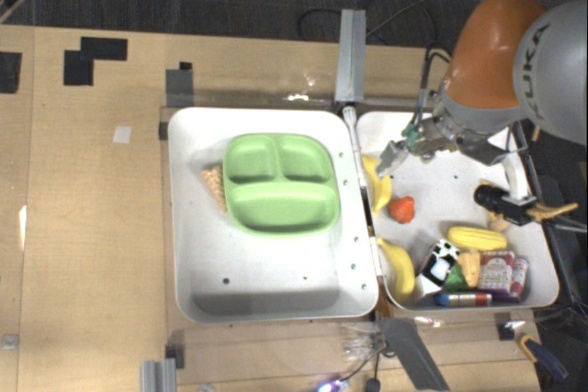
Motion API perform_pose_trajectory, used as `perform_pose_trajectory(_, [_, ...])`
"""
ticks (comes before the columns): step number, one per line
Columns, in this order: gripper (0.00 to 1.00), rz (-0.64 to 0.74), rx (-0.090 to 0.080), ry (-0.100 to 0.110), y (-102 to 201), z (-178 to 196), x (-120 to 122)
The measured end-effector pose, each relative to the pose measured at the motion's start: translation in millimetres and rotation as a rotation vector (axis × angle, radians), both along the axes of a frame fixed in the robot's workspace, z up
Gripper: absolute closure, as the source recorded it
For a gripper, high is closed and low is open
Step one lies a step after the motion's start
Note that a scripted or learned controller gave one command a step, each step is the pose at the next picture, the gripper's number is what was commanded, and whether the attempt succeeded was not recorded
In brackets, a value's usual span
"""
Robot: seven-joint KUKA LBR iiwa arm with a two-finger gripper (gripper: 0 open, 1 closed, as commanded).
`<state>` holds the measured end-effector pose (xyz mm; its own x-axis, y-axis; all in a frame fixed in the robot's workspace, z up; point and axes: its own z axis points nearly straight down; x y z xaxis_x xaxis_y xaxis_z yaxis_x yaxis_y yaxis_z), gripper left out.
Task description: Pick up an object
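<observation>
Camera view: jaws, gap unclear, just beside upper banana (378, 186) at left wall of rt bin (441, 197).

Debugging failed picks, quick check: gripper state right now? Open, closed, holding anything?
Gripper: open or closed cannot be told at this angle. It is low over the right bin, next to a banana by the bin's left wall.

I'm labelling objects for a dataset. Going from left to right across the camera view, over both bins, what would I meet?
Tan waffle-like piece → green divided plate → small red fruit → black-and-white toy → pink packet.
</observation>
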<state>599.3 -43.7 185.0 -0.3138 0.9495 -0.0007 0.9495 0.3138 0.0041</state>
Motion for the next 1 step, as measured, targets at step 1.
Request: perform_pose_trajectory(1, [0.00, -0.046, 0.000, -0.001, -45.6, -58.6, 13.8])
